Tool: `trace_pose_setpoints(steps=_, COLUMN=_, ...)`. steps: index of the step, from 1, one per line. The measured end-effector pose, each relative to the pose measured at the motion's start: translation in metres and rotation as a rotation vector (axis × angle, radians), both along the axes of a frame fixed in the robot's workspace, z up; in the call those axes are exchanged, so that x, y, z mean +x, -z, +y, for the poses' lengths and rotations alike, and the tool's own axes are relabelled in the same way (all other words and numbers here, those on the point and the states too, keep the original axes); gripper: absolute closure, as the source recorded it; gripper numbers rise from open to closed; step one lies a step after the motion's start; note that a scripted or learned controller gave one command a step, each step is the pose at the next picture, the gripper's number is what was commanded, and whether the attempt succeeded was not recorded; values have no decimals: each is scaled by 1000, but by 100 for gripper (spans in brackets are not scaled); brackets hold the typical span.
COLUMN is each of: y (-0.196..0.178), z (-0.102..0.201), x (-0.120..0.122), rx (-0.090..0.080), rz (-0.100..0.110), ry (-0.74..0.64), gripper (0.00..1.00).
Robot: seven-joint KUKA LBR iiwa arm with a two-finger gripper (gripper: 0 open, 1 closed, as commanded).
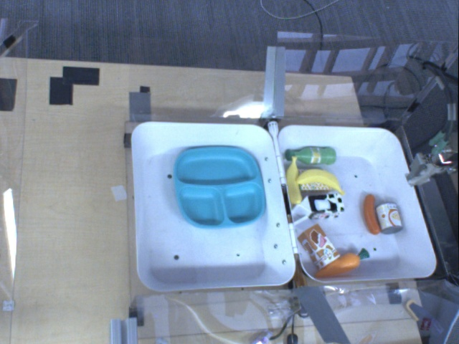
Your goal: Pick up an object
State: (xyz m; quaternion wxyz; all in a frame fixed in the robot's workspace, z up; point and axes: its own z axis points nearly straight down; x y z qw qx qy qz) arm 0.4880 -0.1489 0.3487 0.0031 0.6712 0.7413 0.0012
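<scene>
Two white bins on pale wooden bench | grey carpet behind (cable lying loose) | gripper's grip: cannot tell

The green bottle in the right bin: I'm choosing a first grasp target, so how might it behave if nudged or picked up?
The green bottle lies on its side, so its round body would probably roll if pushed across its length. It looks smooth, so fingers might slip. It lies close to the banana, which a nudge could disturb.
</scene>
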Motion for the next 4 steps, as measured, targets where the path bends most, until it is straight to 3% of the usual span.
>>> trace_pose_setpoints(steps=1, y=44, z=18, x=21, rx=0, rz=1, ry=-170, gripper=100)
trace_pose_setpoints(steps=2, y=-12, z=9, x=23, rx=-1, rz=-1, ry=-219, gripper=100)
trace_pose_setpoints(steps=3, y=141, z=15, x=33, rx=1, rz=4, ry=-42, gripper=100)
trace_pose_setpoints(steps=4, y=141, z=14, x=33, rx=1, rz=3, ry=-42, gripper=0)
